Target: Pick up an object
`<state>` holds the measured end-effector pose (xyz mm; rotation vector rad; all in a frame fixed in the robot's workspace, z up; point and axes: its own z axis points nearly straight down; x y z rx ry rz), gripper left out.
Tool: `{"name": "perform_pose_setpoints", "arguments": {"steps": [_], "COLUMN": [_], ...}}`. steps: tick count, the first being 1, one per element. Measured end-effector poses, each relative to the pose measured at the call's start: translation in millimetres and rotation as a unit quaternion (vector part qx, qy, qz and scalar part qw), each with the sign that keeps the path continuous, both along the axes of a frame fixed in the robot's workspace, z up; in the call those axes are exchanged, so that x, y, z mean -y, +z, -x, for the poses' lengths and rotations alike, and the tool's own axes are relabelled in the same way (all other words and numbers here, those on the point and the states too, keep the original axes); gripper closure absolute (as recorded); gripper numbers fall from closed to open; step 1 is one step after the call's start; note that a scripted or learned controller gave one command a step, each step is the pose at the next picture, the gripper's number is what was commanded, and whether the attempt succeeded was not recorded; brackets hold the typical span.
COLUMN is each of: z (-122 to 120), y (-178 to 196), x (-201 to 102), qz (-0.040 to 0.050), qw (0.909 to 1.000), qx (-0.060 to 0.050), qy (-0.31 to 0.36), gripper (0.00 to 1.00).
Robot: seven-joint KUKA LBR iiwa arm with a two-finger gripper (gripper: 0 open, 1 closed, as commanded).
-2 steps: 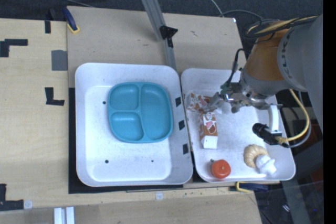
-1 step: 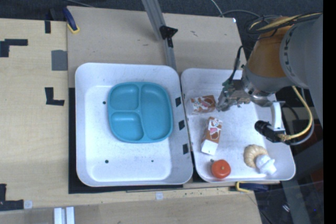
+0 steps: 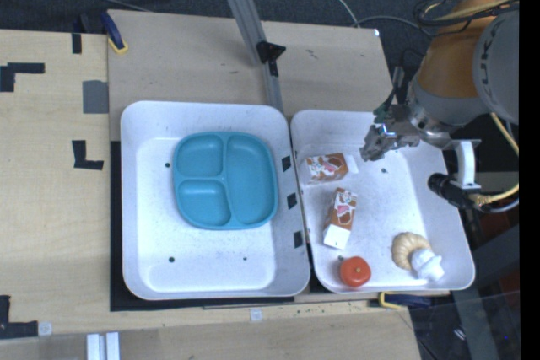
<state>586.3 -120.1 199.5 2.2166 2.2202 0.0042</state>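
The worktop carries two white bins side by side. The left bin holds a blue tray with three compartments. The right bin holds the things to pick: a brown packet at its far left, a brown-and-white box nearer the middle, a tan-and-white toy in the near right corner, and a small red ball against the near wall.

The arm reaches in from the right, and its claw hangs over the far part of the right bin, just right of the packet. I cannot tell whether it is apart or together, and nothing shows in it.

The risks, as I judge them: the packet looks flat, so a descent could close on bin floor instead. It also lies near the bin's left wall, where one side of the claw could strike. The ball could roll away at a touch. The box lies at a slant, so a misaligned grip might merely push it.
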Motion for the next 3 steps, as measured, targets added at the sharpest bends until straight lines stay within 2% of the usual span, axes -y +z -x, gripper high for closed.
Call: {"name": "perform_pose_setpoints", "arguments": {"steps": [1, 3], "z": [-1, 28], "y": [47, 56], "x": [0, -102], "qz": [0.0000, -0.0017], "qw": [1.0000, 1.0000], "qx": [0.000, -0.003], "qy": [0.000, 0.002], "gripper": [1.00, 1.00]}}
